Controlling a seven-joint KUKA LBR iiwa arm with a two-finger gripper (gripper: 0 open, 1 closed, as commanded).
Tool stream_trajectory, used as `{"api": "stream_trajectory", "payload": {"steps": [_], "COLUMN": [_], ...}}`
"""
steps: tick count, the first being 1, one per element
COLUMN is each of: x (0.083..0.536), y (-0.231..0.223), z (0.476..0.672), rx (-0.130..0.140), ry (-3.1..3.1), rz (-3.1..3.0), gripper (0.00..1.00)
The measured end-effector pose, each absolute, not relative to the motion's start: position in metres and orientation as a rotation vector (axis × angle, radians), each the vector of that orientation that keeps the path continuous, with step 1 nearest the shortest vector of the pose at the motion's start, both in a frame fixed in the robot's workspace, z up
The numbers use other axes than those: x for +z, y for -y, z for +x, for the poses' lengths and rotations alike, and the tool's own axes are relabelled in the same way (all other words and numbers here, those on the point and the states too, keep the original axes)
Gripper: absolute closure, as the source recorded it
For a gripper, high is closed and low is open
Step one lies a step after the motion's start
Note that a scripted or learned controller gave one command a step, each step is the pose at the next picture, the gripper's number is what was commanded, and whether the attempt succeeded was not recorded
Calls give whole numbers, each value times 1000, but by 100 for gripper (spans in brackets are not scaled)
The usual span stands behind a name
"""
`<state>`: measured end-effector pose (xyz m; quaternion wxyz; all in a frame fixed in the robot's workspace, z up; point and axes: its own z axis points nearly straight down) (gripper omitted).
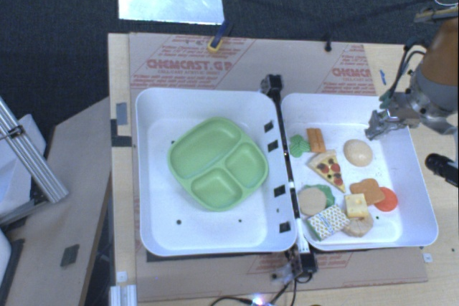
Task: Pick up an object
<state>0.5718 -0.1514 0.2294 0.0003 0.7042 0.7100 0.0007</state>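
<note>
Arm: the grey robot arm with an orange band [439, 72] comes in from the right, over the right bin's far edge.
Gripper: the metal two-finger gripper [378, 127] hangs above the right white bin [419, 175], near the round beige bun [358, 152]. Nothing is seen between its fingers. I cannot tell if they are spread or pressed together.
Toy food: the bun, a pizza slice [328, 169], an orange stick [315, 139], a yellow cheese cube [356, 206] and a red tomato slice [387, 200] all lie in the right bin.
Left bin: the left white bin [161, 226] holds a light green tray with three parts [217, 163].
</note>
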Motion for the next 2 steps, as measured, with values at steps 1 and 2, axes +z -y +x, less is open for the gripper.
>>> {"api": "stream_trajectory", "payload": {"steps": [1, 2], "x": [218, 220], "y": [108, 88], "z": [585, 599], "rx": [2, 4], "ry": [-2227, -2227], "rz": [2214, 2212], "gripper": [100, 100]}}
